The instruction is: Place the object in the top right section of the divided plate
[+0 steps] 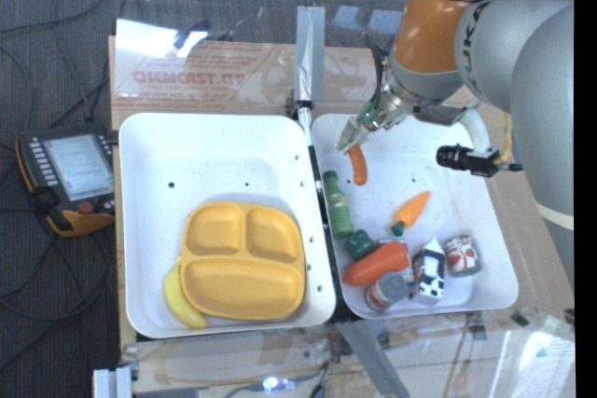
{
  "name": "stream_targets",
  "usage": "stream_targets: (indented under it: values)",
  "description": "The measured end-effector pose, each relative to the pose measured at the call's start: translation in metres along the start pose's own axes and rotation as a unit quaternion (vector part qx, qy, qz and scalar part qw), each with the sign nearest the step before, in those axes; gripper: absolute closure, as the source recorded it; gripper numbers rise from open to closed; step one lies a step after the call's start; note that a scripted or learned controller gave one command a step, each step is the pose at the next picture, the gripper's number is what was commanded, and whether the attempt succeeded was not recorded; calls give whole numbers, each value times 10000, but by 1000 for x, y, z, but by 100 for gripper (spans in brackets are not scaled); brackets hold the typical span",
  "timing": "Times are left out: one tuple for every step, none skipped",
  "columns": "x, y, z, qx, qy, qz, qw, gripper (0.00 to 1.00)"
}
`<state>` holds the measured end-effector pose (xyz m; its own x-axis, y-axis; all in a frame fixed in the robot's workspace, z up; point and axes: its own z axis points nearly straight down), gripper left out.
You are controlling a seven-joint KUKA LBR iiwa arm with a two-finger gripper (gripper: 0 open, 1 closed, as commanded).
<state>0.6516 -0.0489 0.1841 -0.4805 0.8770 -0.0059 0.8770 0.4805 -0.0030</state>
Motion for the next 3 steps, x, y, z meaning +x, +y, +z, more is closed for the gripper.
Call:
stream_targets:
  values:
    - [0,1,-9,2,-7,-6,10000,100]
    - [66,-22,0,-9,28,-324,9995,100]
    - [151,-37,-13,-9,40,-529,9986,100]
